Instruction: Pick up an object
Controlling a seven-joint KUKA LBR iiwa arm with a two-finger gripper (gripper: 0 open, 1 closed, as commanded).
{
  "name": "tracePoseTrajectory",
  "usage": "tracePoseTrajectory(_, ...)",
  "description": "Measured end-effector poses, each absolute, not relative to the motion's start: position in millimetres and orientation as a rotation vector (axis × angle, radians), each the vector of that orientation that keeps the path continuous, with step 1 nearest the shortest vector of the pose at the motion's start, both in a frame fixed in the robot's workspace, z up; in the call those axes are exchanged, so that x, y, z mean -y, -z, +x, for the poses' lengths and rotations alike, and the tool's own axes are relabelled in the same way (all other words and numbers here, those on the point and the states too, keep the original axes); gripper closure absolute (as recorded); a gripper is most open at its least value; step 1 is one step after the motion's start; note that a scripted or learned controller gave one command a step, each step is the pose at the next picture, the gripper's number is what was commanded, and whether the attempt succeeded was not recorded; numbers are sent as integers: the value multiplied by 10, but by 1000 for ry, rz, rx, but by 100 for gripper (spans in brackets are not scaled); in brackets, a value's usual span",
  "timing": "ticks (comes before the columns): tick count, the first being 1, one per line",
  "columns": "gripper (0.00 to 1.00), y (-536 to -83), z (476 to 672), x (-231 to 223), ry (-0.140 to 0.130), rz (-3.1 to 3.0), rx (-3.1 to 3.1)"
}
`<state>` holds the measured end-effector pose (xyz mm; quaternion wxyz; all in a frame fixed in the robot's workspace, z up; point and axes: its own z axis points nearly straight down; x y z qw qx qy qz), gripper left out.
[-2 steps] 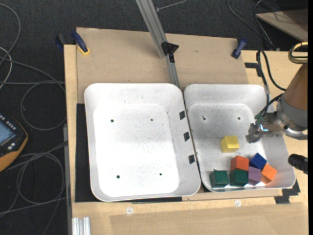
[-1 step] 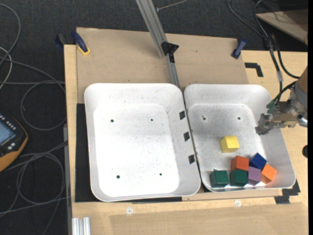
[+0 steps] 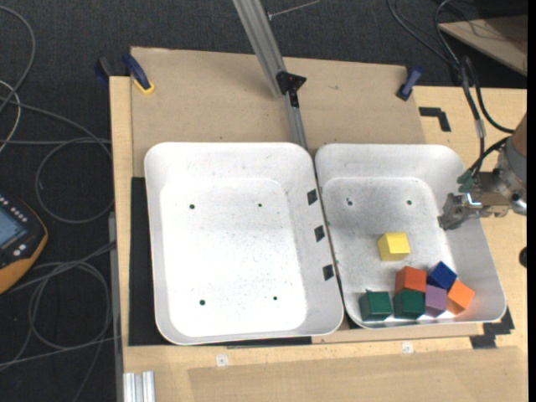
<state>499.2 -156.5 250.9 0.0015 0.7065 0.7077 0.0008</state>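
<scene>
Gripper [image 3: 453, 210]: over right bin's [image 3: 368, 159] right rim; grip state unclear, possibly empty.
Yellow block [image 3: 394, 245]: nearby, left-below.
Writing: none legible.

No legible text, labels, brands or numbers anywhere. Handheld device [image 3: 15, 237] on the floor, far off across both bins from the pincer [image 3: 452, 212], has a lit screen, but its content is too small and blurred to read. Black corner-shaped marks on the desk [image 3: 251, 99], one [image 3: 435, 117] up beyond the pincer and one [image 3: 496, 332] nearer the camera, are plain tape, no lettering.
</scene>
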Motion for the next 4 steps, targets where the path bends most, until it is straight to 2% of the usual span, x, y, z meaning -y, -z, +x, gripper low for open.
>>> tracePoseTrajectory(2,100,-2586,5586,704,-5,2213,-2227)
tracePoseTrajectory(4,100,-2406,6155,-285,-4,2214,-2226)
